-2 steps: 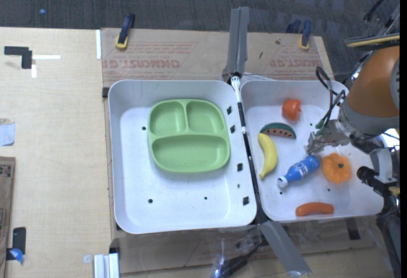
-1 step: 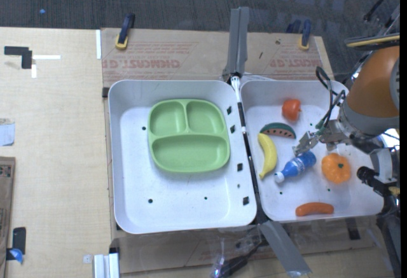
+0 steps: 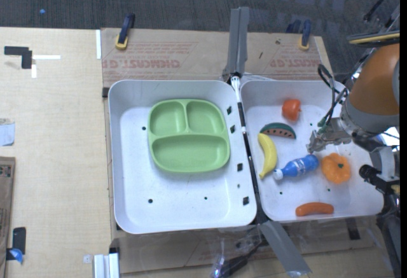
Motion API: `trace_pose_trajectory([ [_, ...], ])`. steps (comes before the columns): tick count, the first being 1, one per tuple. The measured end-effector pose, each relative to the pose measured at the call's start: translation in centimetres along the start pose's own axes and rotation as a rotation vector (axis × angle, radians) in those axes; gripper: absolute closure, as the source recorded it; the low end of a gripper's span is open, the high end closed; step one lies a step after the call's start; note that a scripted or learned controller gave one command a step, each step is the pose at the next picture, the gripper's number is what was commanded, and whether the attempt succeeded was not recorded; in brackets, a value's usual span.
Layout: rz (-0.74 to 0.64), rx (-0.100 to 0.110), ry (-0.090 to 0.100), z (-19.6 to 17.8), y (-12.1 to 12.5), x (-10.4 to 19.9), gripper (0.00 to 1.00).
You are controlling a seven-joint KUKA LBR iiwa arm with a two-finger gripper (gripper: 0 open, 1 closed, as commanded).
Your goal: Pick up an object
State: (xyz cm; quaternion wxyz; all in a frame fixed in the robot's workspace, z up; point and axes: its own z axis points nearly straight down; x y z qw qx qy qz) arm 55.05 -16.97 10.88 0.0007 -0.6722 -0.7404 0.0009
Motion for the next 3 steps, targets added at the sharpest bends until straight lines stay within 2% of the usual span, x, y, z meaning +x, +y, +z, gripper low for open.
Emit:
trace_pose_trajectory([
  [1, -0.001, 0.0, 0.0, 0.0, 0.0, 0.0, 0.0],
  [2, 0.051, -0.002, 0.01, 1.7, -3.6, -4.2, 0.0],
  [3, 0.056, -0.002, 0.004, 0.9, -3.8, -4.5, 1.0],
])
